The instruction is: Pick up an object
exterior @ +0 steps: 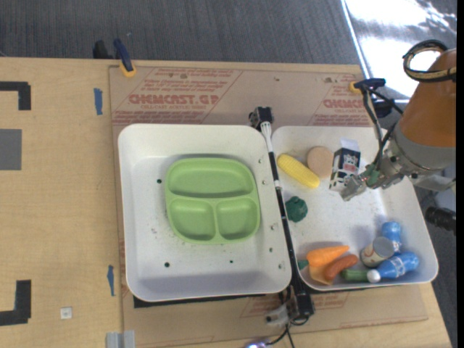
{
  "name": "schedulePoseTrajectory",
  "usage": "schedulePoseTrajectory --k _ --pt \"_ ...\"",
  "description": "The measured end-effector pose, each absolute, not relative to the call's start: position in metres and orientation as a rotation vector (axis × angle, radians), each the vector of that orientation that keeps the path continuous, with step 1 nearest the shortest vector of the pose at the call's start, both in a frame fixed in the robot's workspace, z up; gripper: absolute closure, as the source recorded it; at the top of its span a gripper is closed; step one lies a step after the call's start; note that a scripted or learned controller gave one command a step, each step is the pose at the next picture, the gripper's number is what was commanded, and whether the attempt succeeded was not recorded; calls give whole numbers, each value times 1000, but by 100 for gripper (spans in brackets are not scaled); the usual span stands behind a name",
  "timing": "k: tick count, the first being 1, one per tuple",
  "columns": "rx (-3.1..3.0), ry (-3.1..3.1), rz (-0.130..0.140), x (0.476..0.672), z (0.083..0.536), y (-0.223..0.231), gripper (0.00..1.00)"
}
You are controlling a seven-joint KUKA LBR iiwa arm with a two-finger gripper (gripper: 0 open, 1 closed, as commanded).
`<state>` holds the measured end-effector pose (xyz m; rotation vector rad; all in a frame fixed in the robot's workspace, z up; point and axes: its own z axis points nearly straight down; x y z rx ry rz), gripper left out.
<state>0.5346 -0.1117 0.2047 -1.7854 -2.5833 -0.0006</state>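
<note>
The right bin [417,209] holds several objects. A yellow corn cob [298,171] lies at the upper left beside a tan egg-shaped piece [317,159] and a small white and black carton [347,162]. Below the corn sits a dark green lump [296,209]. Along the front lie an orange carrot [325,255], a second orange piece [336,267], a green stick [354,274], a small can [376,252] and two blue bottles [399,265]. My gripper [353,186] hangs low over the bin, just below and right of the carton, with nothing seen held in it.
The left bin [138,216] carries a light green divided plate [212,198]. A black clamp [261,116] sits on the ridge where the two bins meet. Both bins rest on a cardboard sheet [188,96]. The arm's orange band [433,107] stands over the right bin's upper right corner.
</note>
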Motion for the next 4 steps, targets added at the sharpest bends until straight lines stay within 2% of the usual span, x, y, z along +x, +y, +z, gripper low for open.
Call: schedulePoseTrajectory --k 1,2,3,4 --pt "-1787 -2583 -1 535 205 -112 0" --pt "-1882 -2512 1 566 137 -98 0" --pt "-1479 -2774 -2 582 87 -141 0" --pt "-1483 -2776 -5 583 97 -141 100"
